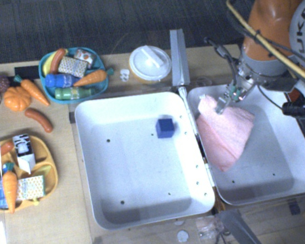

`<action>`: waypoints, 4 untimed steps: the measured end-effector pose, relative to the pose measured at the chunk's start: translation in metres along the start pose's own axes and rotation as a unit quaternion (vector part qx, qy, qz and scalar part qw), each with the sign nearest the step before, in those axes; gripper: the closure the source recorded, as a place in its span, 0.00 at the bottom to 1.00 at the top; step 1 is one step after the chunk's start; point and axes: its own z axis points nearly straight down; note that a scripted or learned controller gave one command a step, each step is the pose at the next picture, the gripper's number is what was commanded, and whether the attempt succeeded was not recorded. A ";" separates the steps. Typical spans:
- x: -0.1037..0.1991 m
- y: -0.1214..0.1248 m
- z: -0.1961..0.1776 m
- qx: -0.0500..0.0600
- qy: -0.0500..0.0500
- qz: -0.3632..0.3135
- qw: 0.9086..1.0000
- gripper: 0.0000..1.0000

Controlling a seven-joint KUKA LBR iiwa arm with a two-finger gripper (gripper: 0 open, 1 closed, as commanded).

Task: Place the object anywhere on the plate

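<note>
gripper [229, 100] sits low over the far edge of the right bin [295, 177], touching the top corner of a pink cloth [226, 132]; whether it's pinching that cloth, can't tell. left bin [135, 200] next door, with a small blue cube [165, 127] alone toward its far right side.

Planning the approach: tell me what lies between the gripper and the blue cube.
The gripper hovers over the pink cloth in the right bin; the blue cube sits in the left bin. The bins' adjoining rims lie between them.
</note>
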 end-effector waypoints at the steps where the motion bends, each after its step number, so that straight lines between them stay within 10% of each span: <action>1: 0.044 0.028 -0.006 0.000 0.000 -0.200 0.980 1.00; 2: 0.085 0.072 0.001 -0.002 -0.001 -0.391 0.920 1.00; 3: 0.125 0.104 0.001 -0.002 -0.001 -0.445 0.896 1.00; 4: 0.125 0.104 0.001 -0.002 -0.002 -0.445 0.896 0.00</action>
